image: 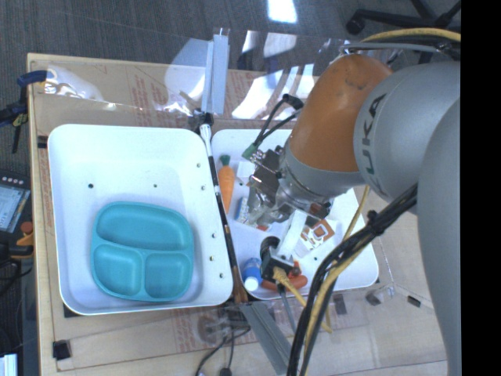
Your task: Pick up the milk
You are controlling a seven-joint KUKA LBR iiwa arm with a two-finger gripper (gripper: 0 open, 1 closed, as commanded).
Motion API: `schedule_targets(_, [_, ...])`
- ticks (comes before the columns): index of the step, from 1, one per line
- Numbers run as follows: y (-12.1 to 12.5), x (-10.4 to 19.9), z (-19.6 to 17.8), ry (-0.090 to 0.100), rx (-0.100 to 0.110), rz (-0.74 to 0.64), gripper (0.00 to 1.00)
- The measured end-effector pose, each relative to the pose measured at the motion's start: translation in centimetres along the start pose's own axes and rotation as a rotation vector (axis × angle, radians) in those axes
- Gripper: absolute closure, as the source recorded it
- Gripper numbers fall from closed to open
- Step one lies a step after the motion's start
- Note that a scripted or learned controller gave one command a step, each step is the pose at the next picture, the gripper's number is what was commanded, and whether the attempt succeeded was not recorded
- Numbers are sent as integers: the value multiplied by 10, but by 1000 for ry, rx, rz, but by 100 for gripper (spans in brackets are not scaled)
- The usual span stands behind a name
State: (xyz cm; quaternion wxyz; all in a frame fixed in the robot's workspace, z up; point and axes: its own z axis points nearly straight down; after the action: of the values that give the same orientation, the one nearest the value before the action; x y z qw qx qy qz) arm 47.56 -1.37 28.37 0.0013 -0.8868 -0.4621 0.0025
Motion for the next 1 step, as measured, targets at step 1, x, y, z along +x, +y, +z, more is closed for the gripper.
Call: schedule_targets(1, [-56,79,-52,1,-1,-131,100])
